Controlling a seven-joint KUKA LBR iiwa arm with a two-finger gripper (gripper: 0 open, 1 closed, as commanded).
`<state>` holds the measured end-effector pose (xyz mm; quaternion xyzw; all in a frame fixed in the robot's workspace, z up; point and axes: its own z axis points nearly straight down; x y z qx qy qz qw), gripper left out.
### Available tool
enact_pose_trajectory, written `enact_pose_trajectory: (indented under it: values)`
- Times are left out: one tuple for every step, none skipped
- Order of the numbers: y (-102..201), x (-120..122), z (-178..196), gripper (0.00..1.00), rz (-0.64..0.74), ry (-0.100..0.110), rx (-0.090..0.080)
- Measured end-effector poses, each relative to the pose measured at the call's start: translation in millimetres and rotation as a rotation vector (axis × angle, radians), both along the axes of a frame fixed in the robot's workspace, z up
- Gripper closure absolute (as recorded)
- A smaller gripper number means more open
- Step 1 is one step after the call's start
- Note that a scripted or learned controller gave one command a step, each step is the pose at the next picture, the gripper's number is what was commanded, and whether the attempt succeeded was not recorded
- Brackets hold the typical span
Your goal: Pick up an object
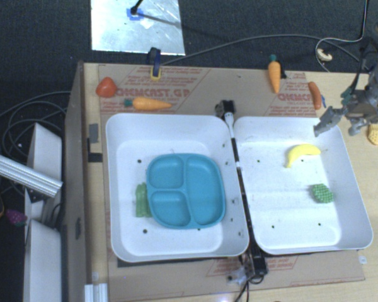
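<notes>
A yellow banana [302, 153] lies in the right bin [283, 234], toward its far side. A green bumpy piece [323, 193] rests nearer the bin's right wall. My gripper [340, 123] hovers over the right bin's far right corner, up and to the right of the banana. Its fingers are spread and nothing is between them. In the left bin [129, 162] sits a blue divided plate [185, 190], with a green item [142, 201] beside the plate's left edge.
On the cardboard behind the bins lie an orange carrot [150, 104], a second carrot [274, 75], an orange-red piece [314, 94] and a red-orange item [105, 87]. A yellow corn-like item [377, 134] sits right of the gripper. Clamps [155, 63] stand at the back.
</notes>
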<state>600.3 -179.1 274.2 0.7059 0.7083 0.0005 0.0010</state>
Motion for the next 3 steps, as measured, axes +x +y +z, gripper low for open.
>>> enact_pose_trajectory:
  values:
    - [6.1, 44.2, -79.5, 0.00, 0.002, 0.003, 0.001]
    - [16.2, 46.7, -172.6, 0.00, 0.002, -0.012, -0.003]
    - [14.8, 48.3, -160.4, 1.00, 0.004, -0.019, -0.008]
